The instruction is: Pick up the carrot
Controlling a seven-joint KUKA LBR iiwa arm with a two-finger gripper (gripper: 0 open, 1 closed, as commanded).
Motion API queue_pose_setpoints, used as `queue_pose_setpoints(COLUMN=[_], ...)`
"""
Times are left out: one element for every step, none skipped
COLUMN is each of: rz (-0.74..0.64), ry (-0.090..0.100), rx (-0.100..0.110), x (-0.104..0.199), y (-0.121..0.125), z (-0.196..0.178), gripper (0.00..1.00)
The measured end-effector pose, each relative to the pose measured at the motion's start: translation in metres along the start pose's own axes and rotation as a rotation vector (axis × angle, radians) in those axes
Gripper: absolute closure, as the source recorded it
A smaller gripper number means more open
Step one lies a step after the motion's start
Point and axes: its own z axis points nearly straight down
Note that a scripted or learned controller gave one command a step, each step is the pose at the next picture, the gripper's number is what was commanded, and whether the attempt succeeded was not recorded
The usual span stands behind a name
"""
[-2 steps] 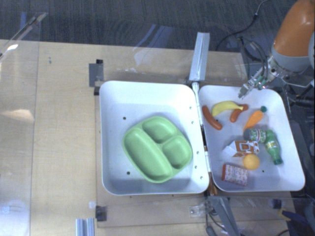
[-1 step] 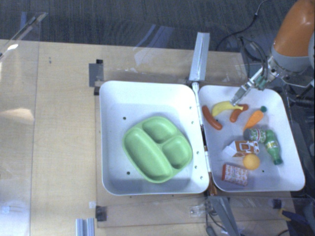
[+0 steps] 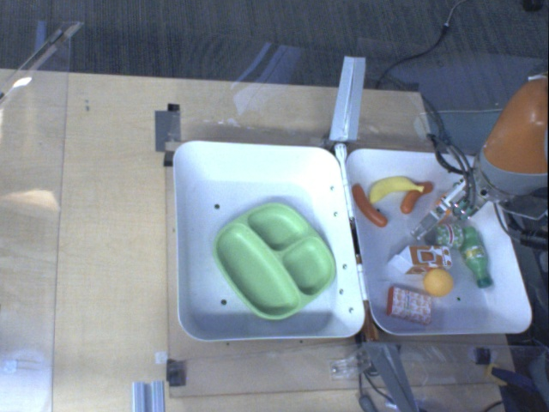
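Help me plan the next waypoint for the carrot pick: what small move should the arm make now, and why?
Probably shift the gripper toward the bin's left wall and lower it over the carrot. The gripper hangs above the middle of the right bin, near the green bottle, while the carrot lies apart from it at the left, just below the banana.

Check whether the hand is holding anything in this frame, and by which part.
It cannot be told. The hand sits low in the right white bin, beside the green plastic bottle, with nothing visibly gripped.
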Motion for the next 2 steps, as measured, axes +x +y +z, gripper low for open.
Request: queue_pose_setpoints(rz=[0.120, -0.319], ry=[-0.001, 0.002], rx=[0.005, 0.002], x=[-0.019, -0.040], y=[0.065, 0.031], z=[0.018, -0.058], gripper=[0.00, 0.00])
